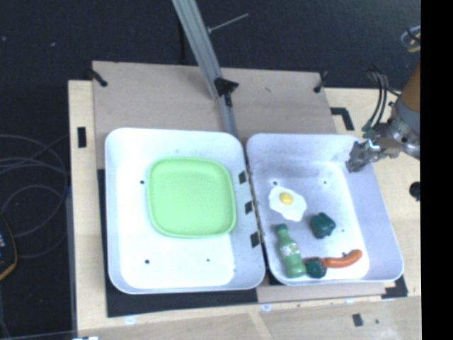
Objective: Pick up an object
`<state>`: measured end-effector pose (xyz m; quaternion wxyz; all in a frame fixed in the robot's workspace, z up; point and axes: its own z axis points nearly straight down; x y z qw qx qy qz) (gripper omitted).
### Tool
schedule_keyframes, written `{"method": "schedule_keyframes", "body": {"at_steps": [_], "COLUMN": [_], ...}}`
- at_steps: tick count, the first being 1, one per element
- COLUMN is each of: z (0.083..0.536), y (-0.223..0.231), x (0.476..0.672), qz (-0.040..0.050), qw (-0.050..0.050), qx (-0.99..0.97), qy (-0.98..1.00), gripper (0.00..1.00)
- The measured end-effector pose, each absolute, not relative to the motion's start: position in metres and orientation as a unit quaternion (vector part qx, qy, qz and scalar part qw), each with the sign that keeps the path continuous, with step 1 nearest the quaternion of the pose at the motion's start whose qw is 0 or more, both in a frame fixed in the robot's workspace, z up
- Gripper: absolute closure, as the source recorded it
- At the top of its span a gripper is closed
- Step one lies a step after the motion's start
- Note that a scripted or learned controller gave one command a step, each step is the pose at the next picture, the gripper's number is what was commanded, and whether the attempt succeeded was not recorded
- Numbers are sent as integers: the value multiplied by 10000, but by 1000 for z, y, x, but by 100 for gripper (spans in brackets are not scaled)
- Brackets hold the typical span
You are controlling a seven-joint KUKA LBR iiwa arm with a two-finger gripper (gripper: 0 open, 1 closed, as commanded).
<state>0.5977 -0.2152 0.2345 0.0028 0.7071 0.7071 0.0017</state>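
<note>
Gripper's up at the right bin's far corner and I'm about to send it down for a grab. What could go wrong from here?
1. The gripper sits over the right bin rim, so a straight descent may strike the wall.
2. The green bottle, dark green piece and sausage crowd together; fingers might nudge neighbours.
3. The fried egg lies flat, likely slipping from a pinch.

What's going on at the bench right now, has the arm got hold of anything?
Nothing is held. The gripper sits over the upper right corner of the right bin, apart from every item. Lower in that bin lie a fried egg, a dark green pepper, a green bottle and a red sausage, all untouched. The left bin holds a green plate. The pick is not yet done.
</note>
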Motion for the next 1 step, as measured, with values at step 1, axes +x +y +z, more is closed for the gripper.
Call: {"method": "schedule_keyframes", "body": {"at_steps": [1], "z": [264], "y": [-216], "x": [598], "qz": [10], "qw": [14], "qx": [7070], "qy": [7072], "gripper": [100]}}
